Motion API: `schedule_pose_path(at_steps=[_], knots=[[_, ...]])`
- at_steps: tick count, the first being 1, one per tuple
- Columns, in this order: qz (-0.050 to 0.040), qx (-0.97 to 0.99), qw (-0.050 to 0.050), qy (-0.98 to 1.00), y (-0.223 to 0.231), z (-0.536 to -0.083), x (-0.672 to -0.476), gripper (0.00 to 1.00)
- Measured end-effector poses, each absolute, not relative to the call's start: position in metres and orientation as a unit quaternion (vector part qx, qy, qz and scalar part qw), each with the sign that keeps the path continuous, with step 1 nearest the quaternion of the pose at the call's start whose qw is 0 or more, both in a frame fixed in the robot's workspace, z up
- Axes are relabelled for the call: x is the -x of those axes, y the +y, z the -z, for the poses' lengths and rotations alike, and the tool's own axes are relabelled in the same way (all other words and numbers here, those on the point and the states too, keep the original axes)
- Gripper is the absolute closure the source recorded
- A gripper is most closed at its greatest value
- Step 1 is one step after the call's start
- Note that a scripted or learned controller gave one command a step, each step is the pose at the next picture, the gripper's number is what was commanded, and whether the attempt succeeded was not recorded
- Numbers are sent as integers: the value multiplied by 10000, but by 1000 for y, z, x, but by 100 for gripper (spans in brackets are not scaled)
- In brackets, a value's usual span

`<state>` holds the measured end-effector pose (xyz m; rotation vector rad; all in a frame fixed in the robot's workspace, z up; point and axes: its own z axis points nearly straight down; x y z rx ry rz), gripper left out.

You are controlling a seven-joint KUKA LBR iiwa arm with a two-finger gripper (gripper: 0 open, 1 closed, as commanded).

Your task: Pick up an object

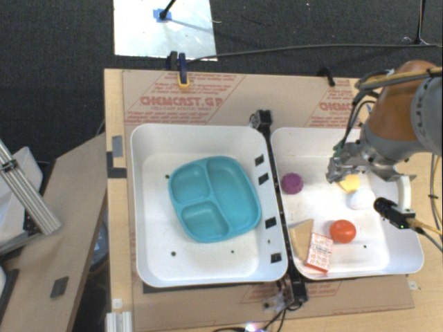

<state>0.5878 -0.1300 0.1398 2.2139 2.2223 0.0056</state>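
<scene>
My gripper (341, 171) hangs low over the back part of the right bin (408, 258), reaching in from the right. A small yellow object (351, 183) lies right under its tip, partly hidden by it, and whether the two touch I cannot tell. A white rounded object (360, 199) sits just in front of the yellow one. A purple ball (291, 182) rests to the gripper's left. Nearer the front lie a red-orange ball (342, 231), a tan wedge (300, 235) and a red-and-white packet (319, 251).
The left bin (149, 254) holds a teal divided plate (214, 198). A black-clipped divider (271, 192) runs between the two bins. A black cable part (393, 213) hangs off the arm over the right bin's right side.
</scene>
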Motion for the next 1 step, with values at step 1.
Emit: schedule_pose_path(at_steps=[1], knots=[[-21, -7064, 34, 7078, -136, -199, -582, 100]])
